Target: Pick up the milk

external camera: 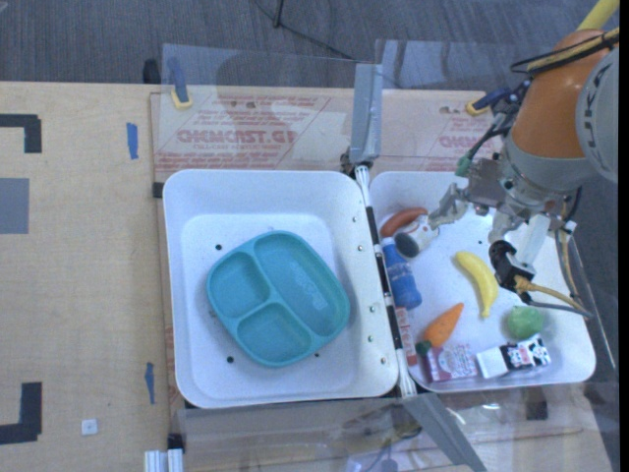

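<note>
From above, the small white milk carton with black cow patches (pixel 518 356) lies flat at the right bin's (pixel 580 362) near right corner, long axis along the near wall, beside a pink-labelled packet (pixel 450 363). The claw (pixel 462 224) hangs spread wide over the bin's far side, gripping nothing, above a yellow plastic banana (pixel 479 280).

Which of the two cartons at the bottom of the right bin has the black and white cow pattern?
The milk carton, lying farther right below the green fruit. The other carton beside it is pink and red.
</note>
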